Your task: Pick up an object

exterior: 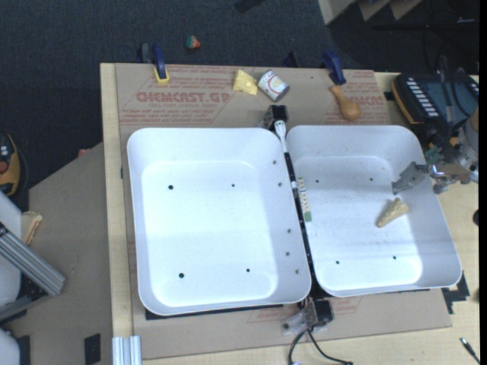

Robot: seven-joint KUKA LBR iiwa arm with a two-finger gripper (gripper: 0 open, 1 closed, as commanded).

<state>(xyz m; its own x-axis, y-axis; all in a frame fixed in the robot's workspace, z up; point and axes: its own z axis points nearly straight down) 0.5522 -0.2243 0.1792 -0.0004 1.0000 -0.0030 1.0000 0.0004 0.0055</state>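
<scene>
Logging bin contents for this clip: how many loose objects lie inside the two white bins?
1: a tan wedge-shaped piece in the right bin, near its right side, just below the gripper. None visible in the left bin.

The arm [466,154] was cut off by the right edge; the gripper [411,177] was too blurred to read.

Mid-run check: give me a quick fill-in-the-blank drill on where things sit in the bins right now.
1. The tan wedge-shaped piece lies in the ____ bin as the camera sees it.
2. The gripper hangs over that bin's ____ side.
3. The wedge lies ____ from the gripper, not between its fingers.
4. The yellow block rests on the board ____ the bins.

Missing words: right; right; apart; outside
</scene>
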